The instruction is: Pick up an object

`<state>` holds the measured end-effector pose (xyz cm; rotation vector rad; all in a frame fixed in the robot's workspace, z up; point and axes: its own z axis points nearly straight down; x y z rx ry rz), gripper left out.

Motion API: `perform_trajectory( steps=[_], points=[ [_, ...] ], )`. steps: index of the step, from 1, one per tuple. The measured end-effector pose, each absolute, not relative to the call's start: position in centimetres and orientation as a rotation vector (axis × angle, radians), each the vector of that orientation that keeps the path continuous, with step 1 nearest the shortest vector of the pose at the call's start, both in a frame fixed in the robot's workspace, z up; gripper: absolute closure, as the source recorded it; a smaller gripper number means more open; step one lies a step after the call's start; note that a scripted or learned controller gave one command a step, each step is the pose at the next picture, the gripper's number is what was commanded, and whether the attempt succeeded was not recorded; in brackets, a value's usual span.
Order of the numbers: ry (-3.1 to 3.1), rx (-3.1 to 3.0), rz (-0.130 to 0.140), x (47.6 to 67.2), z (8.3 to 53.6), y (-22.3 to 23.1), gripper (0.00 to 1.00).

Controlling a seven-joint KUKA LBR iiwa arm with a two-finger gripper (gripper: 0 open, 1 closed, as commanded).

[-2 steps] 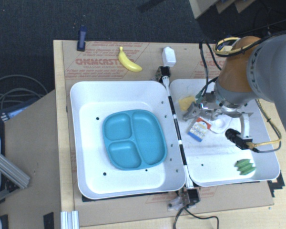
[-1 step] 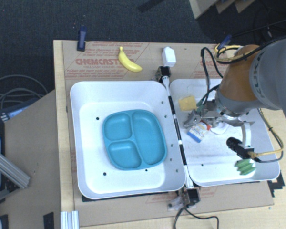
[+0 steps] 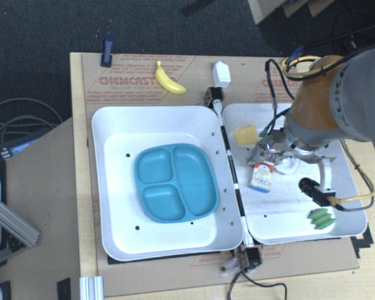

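In the right bin (image 3: 287, 224) lie a yellow sponge-like block (image 3: 245, 135), a small white packet with red and blue print (image 3: 261, 177) and a green pod-shaped toy (image 3: 321, 218). My gripper (image 3: 267, 155) hangs low over the bin's left part, just above the white packet and right of the yellow block. The grey arm with its orange band (image 3: 315, 102) covers the bin's upper right. A black part with a yellow cable (image 3: 315, 191) sticks out below the wrist.
The left bin (image 3: 112, 136) holds a blue divided plate (image 3: 175, 182). Behind the bins, on the cardboard, lie a yellow banana (image 3: 167, 80), a white block (image 3: 222, 73) and a small blue object (image 3: 107, 49). Cables run at the left of the bench.
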<state>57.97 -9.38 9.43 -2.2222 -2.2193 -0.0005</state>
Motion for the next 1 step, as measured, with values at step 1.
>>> perform_trajectory(
  steps=[1],
  points=[
    [-2.223,-2.221,-0.002,58.12,22.37,-2.98,1.00]
  ],
)
